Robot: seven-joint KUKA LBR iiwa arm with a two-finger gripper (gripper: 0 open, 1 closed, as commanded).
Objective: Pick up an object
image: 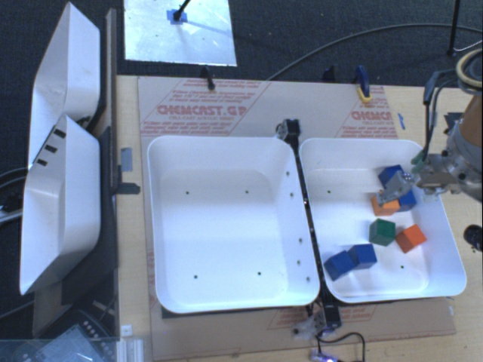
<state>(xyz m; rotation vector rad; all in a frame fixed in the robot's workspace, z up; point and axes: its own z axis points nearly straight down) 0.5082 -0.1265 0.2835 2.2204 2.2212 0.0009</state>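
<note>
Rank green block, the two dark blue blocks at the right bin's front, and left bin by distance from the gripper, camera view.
From the gripper:
1. green block, just in front, right bin.
2. dark blue blocks, front of right bin, touching; too close to split.
3. left bin, across the divider.

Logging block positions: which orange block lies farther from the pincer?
The orange block right of the green block; the other orange block sits by the pincer.

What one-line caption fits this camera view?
Gripper reaches into the right bin among blue, orange and green blocks; left bin alongside.
</note>
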